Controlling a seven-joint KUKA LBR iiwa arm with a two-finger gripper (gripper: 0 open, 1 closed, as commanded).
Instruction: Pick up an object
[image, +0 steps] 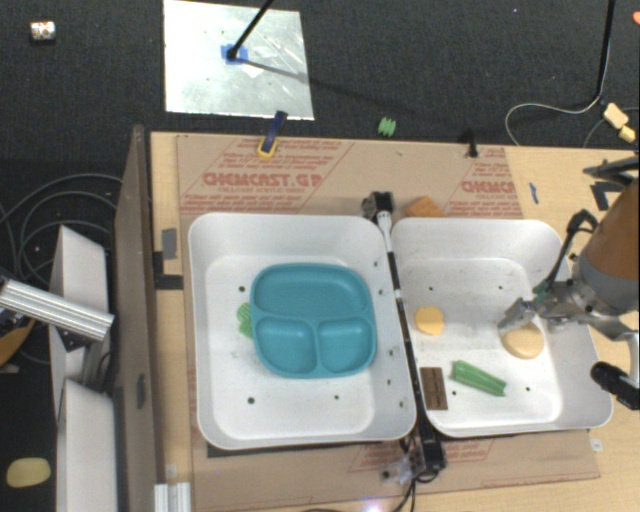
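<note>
I see a pale disc (523, 343) lying on the floor of the right bin (480, 240), near its right wall. The gripper (522, 315) is just above the disc in the picture, at its upper left edge; I cannot tell if it touches the disc. I also cannot tell if the gripper is apart or together, because its tip is small and blurred here. Nothing shows between its tips.

To the left of the disc, well apart, a small yellow piece (429, 321) lies on the same floor. Below and between them a green stick (478, 378) lies at a slant, and a brown block (432, 388) rests near the lower left corner of this bin.

The arm (608, 262) comes in from the right over the bin's right rim.

In the left bin (220, 240) a teal tray (313, 319) with three compartments lies flat in the middle. A green thing (244, 318) shows just at the tray's left edge, partly hidden under it. An orange thing (424, 208) lies on the bench just behind the right bin.
</note>
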